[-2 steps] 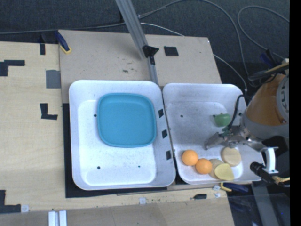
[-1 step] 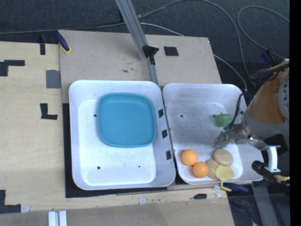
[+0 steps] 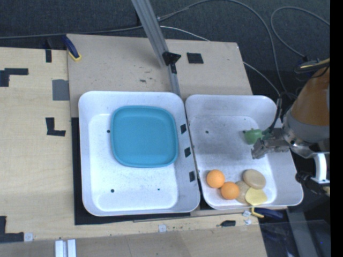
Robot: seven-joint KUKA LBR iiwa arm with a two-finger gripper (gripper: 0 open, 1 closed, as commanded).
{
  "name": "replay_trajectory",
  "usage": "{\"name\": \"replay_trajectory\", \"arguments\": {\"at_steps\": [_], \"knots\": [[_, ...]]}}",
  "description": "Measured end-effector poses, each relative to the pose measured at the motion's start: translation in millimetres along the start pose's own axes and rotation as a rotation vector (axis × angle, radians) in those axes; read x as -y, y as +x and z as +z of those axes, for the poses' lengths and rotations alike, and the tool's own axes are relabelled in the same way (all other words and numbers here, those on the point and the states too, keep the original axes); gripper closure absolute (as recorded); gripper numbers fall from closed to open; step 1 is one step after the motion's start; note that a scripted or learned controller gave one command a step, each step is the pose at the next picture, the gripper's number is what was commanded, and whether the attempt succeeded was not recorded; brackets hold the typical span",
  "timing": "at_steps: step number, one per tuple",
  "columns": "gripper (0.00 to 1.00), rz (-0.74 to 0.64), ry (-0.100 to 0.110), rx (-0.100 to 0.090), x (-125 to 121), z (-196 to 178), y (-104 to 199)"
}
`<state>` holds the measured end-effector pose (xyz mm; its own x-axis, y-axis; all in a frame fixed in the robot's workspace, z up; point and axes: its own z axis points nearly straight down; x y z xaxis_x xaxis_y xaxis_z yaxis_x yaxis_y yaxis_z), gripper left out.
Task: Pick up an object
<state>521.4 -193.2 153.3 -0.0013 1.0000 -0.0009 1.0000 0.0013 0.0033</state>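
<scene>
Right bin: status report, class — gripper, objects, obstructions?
Gripper low in right bin, beside green object; grasp unclear. Two orange balls, tan piece, yellow piece at near edge. Nothing blocking.

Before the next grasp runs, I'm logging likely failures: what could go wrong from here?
The hand sits by the small green object near the right white bin's far wall, so closing may nudge the object against the wall rather than catch it. The two orange balls, tan oval piece and yellow piece are clustered in the corner; a grasp there may catch several or scatter them.
</scene>
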Motion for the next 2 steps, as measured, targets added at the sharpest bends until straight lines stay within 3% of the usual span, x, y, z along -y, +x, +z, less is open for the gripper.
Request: {"name": "replay_trajectory", "arguments": {"at_steps": [1,2], "knots": [[1.00,0.001,0.000,0.000,-1,-52,0],[1.00,-0.003,0.004,-0.002,-18,-48,41]]}}
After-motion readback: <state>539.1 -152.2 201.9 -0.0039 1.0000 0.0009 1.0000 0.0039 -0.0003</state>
